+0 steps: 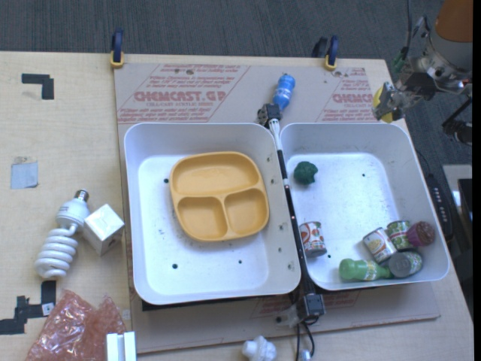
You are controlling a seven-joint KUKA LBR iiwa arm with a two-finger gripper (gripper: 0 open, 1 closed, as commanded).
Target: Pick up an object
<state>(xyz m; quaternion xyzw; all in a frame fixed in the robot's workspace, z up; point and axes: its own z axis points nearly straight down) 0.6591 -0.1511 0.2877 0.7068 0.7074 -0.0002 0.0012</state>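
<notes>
Camera view
Arm: enters at the upper right of the frame, orange band at the corner; the claw (pixel 387 102) hangs past the right bin's (pixel 421 164) upper right corner, over the bench (pixel 60 134), apart from every object.
Claw state: cannot tell whether spread or pressed together; it is small and seen side-on.
Targets: in the right bin, a green lump (pixel 305 173) lies alone at upper left; a can (pixel 312 239) lies against the left wall; a green bottle (pixel 359 270) and more cans (pixel 394 247) crowd the lower right corner.
Left bin (pixel 150 269): holds a yellow tray (pixel 219 195), centred.
Why so: judged, the claw is parked clear, so nothing is hidden.
Room: the lump has open floor all round, the easiest pick; the corner cluster touches each other and the rim, leaving little space; the lone can hugs the wall.
Progress: nothing picked up yet.
</notes>
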